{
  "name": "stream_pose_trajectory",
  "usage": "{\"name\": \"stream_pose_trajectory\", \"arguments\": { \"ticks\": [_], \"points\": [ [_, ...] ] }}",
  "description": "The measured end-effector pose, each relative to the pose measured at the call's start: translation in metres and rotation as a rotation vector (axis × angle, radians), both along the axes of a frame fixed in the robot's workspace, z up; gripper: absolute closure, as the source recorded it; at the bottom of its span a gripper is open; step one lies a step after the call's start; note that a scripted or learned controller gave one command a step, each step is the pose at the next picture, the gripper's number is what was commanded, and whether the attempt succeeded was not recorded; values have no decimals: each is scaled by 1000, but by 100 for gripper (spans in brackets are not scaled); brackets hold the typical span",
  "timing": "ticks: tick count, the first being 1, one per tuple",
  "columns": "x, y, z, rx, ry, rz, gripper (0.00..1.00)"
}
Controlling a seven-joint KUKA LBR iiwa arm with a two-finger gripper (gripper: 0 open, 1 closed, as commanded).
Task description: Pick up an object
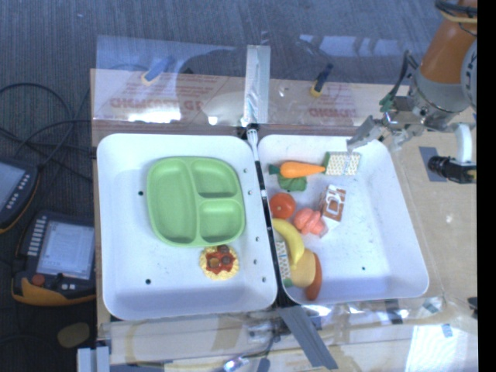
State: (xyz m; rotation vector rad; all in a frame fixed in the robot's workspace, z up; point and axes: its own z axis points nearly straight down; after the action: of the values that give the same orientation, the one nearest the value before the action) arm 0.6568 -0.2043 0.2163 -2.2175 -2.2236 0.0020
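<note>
pincer [363, 136] above right bin's [403, 208] corner

Two white bins [116, 208], one green plate [196, 200]

Plate [195, 200] in L bin [116, 231]; carrot [301, 169], banana [291, 240] in R bin [387, 239].

A green plate [195, 200] is seen in a white bin [124, 285]. An orange carrot [302, 169], red tomato [282, 204] and yellow banana [290, 240] are seen in the other.
</note>
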Motion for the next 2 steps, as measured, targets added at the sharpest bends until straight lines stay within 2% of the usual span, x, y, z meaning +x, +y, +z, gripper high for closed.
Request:
{"name": "stream_pose_trajectory", "arguments": {
  "ticks": [1,2],
  "points": [
    [4,0,-119,4,-4,-218,0],
    [-5,6,-126,-2,-13,-228,0]
  ]
}}
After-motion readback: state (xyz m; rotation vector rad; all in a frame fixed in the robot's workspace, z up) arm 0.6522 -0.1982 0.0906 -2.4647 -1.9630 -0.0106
